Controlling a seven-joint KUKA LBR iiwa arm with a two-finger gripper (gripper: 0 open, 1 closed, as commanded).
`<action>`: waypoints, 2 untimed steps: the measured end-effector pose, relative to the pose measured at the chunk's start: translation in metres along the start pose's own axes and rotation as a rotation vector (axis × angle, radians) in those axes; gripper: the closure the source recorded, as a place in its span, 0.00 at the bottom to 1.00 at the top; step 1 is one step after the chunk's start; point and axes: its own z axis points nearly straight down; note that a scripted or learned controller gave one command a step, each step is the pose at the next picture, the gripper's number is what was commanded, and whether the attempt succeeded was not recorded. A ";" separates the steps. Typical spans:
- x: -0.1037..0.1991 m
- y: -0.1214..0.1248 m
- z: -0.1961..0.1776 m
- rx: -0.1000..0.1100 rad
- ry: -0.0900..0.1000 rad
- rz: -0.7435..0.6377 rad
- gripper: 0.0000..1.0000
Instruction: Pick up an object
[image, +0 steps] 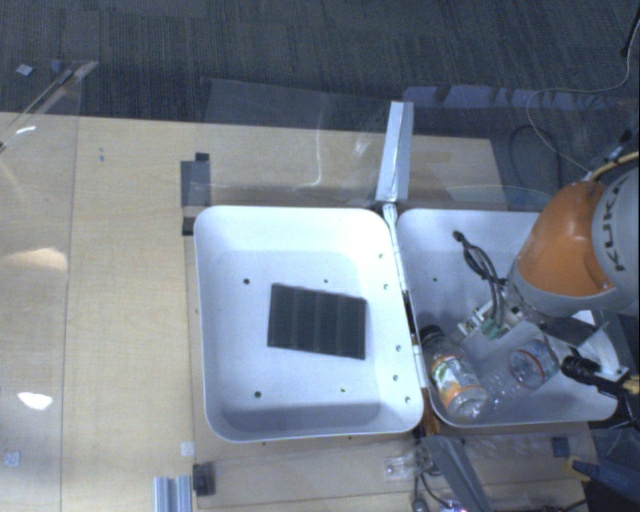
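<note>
A dark ridged rectangular pad (317, 321) lies flat in the middle of the left bin (230, 240). In the right bin (440, 240), a small bottle with an orange and yellow label (452, 378) lies near the front left corner. A clear plastic bottle (522, 367) lies beside it to the right. My gripper (487, 322) hangs low over the right bin, just above and between these two bottles. The orange band of the arm (565, 250) hides the bin's right part.
A metal divider post (395, 150) rises behind the seam between the bins. A black cable (476, 258) loops from the wrist over the right bin. Clear panels stand on the wooden bench (100, 300) behind and to the left.
</note>
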 end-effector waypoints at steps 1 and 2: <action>0.002 0.011 -0.001 0.011 -0.017 0.137 0.00; -0.013 0.037 0.002 0.008 0.002 0.366 0.00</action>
